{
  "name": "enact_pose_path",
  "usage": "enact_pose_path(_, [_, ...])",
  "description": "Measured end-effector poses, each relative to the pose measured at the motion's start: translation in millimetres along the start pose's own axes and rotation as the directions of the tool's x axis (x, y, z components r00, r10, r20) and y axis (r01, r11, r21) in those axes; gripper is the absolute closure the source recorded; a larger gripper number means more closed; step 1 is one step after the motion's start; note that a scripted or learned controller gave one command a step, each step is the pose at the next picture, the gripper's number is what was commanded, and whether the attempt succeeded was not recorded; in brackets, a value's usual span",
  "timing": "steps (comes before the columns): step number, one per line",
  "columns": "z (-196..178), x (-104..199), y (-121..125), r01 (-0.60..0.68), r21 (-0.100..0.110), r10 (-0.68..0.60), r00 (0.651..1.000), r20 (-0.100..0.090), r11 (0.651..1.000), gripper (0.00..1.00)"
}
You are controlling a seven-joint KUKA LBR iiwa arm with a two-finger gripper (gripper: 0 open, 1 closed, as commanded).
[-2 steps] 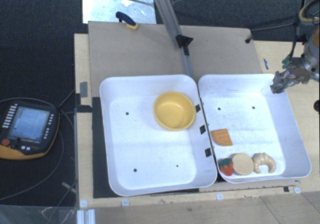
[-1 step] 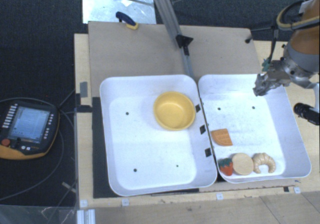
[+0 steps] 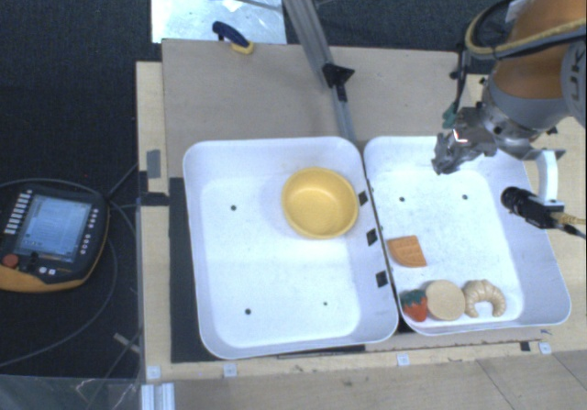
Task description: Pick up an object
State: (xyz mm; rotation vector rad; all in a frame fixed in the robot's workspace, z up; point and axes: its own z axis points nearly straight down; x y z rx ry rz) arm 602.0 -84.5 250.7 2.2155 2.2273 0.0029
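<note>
A robotics lab: teach pendant (image 3: 46, 234) on dark carpet beside the bench (image 3: 404, 92).

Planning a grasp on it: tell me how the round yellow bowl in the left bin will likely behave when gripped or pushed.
The round yellow bowl looks stiff, probably light plastic, so it should keep its shape. It sits upright on the flat floor of the left white bin, so a push would likely slide it, not roll it. Its smooth rim may slip between narrow fingers.

Yellow bowl (image 3: 319, 203) in left bin (image 3: 220, 307); gripper (image 3: 447, 160) above right bin (image 3: 541, 280).
</note>
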Motion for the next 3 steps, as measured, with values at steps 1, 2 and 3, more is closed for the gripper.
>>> enact_pose_path(1, [0, 44, 10, -0.001, 0.0, 0.001, 1.0, 0.0, 1.0, 1.0])
enact_pose_path(2, [3, 86, 19, -0.001, 0.001, 0.001, 1.0, 0.0, 1.0, 1.0])
enact_pose_path(3, [6, 147, 20, 0.0, 0.001, 0.0, 1.0, 0.0, 1.0, 1.0])
